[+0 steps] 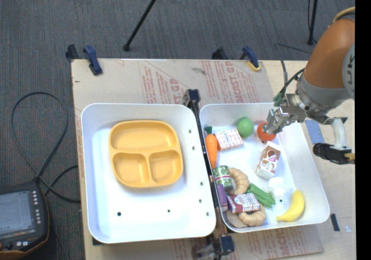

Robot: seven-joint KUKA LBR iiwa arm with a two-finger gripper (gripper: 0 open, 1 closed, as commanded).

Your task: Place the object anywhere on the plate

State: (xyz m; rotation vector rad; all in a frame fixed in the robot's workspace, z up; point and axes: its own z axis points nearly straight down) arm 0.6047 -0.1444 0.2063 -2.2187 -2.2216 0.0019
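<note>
Starting on the left, you've got the left bin [93, 206] with the yellow plate [146, 152] sitting in it, three compartments, nothing resting on any of them. So the drop target is wide open and well apart from where the action is happening.

Moving across the divider, the right bin [316, 192] is pretty crowded: an orange carrot [212, 149] hugging the left wall, a small pink-and-white box [229, 138] just beside it, a green ball [245, 126] near the top, then a little milk carton [268, 161], a croissant [239, 179], green pea pods [262, 194] and a banana [293, 206] down at the lower right corner.

Over on the right, the gripper [273, 126] is hovering at the red tomato [266, 132], which I'm guessing is the object you're going for. It's touching or just over the tomato's upper right side. Honestly can't tell if the claw is wide, narrow or actually clamped on it, since the view is too small there.

What I'd be worrying about: the tomato is round, so an off-centre pinch is likely squirting it sideways toward the green ball or the carton. And it's sitting close to the bin's back wall, so you may be clipping that.
</note>
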